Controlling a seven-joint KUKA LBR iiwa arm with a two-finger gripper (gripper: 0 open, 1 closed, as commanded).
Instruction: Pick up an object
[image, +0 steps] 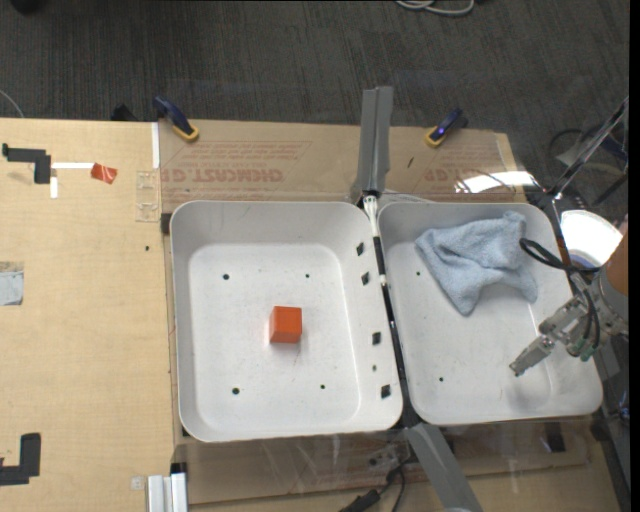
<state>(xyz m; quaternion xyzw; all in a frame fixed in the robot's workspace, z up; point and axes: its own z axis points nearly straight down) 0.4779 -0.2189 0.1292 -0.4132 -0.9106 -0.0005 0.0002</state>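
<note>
Here the gripper (537, 352) hangs low in the right bin (440, 385), its fingers a little apart with nothing between them. The grey cloth (475, 260) lies near, at eleven o'clock from it, bunched toward the bin's far wall; bare floor separates them.

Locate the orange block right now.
The small orange cube-shaped block sits near the middle of the left white bin in the camera view, alone on its floor, far from the crumpled grey-blue cloth in the right bin.
</note>
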